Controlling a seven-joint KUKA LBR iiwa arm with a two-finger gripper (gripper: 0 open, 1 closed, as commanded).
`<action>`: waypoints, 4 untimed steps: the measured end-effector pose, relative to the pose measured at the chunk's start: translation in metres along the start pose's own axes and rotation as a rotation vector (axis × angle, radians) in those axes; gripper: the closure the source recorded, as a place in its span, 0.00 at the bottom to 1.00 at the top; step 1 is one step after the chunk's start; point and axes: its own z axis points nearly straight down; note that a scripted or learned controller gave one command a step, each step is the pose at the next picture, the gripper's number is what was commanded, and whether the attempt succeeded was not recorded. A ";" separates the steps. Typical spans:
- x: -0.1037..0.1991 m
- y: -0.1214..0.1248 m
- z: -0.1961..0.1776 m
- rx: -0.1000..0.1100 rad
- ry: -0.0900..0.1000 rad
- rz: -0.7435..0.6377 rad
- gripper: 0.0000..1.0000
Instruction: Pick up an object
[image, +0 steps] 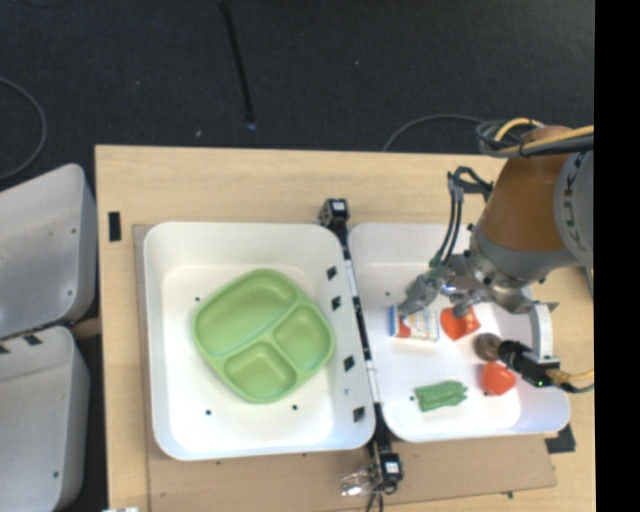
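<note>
Risk of a missed or doubled grab in the crowded right-hand bin.

Bench (120, 190) carries two bins; the green divided plate (264, 333) lies well to the left of the claw (440, 296), alone in its bin. The claw hangs low in the right bin (400, 245), over a white-and-red packet (418, 326), and whether it is wide or narrow I cannot tell. An orange piece (459, 323) sits just beside it, a green block (440, 396) and another orange piece (497, 378) nearer the front; a descent here could nudge neighbours or pinch two at once.
</note>
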 end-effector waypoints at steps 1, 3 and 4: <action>0.006 0.006 0.047 0.001 0.000 0.004 0.00; 0.001 0.011 0.077 -0.019 -0.005 0.013 1.00; -0.002 0.013 0.012 -0.010 -0.001 0.003 1.00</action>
